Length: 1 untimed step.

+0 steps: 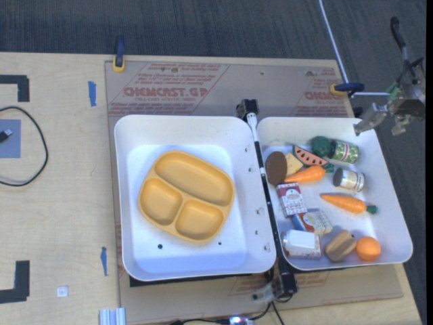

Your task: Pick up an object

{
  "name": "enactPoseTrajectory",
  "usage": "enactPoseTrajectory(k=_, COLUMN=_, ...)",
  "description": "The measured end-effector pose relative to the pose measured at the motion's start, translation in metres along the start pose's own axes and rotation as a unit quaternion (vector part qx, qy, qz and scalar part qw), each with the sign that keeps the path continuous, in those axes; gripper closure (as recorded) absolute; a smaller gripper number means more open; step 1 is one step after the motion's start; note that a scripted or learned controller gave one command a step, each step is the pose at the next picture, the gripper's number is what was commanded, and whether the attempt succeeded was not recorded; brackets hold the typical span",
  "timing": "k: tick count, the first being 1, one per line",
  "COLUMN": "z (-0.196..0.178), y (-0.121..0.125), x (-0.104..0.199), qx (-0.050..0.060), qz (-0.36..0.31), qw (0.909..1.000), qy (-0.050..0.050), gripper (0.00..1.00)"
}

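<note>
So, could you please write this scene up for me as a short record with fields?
left bin: holds a yellow divided plate
right bin: toy food, including two carrots, an orange, a watermelon slice, a green bottle, a small can and cartons
claw: at the view's right edge, beyond the right bin's far corner, nothing seen in it
task: not yet done

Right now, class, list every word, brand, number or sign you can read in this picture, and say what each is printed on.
"CHEMCAST GP": red print on the brown sheet under the bins, left of centre.
A second red print at the sheet's right end is cut off by the right bin; not readable.
Labels on the green bottle, small can and red-and-white carton: too small and blurred to read.
</note>
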State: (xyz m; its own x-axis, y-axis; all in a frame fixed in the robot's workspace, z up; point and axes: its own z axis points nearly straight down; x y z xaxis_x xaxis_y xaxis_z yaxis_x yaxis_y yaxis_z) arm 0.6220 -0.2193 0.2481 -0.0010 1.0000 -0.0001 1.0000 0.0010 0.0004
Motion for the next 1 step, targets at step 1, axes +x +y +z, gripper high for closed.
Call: enactPoseTrajectory(k=1, z=0.1339, y=-0.0311, x=0.0318, qx=0.001, qz=0.001, qw=1.0, qy=0.0, gripper=0.0)
